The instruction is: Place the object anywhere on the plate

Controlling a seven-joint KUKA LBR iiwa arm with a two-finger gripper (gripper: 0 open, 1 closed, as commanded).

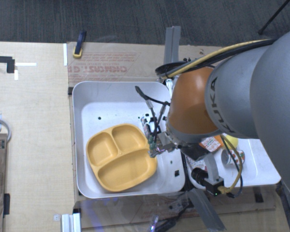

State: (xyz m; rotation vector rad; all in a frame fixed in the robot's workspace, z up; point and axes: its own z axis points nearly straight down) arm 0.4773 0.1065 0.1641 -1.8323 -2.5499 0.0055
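A: Where is the object? We see the plate [118, 156] in the lower half of the left bin [77, 129], and all three of its wells look bare.

B: We cannot tell. The arm [208, 105] hides the spot at the plate's right rim where the gripper [156, 148] sits, and whether that grip is wide, narrow or holding anything is hidden from us too. A small pale thing [147, 124] lies just beside the plate's upper right edge, but we cannot make out what it is.

A: So what could go wrong?

B: If we are carrying something, we are right at the rim, not over a well. A release there could tip it off onto the bin floor. And if the grip is empty, we place nothing.

A: The cables [150, 103]?

B: They hang loose near the plate's upper right and could catch that pale thing or the rim as we move.

A: Room?

B: Leftward, plenty, since the plate is open. To the right the wall between the bins is close, and beyond it the right bin [261, 168] holds a packet [212, 143] and a cup [227, 157]. We would move left, toward the plate's centre.
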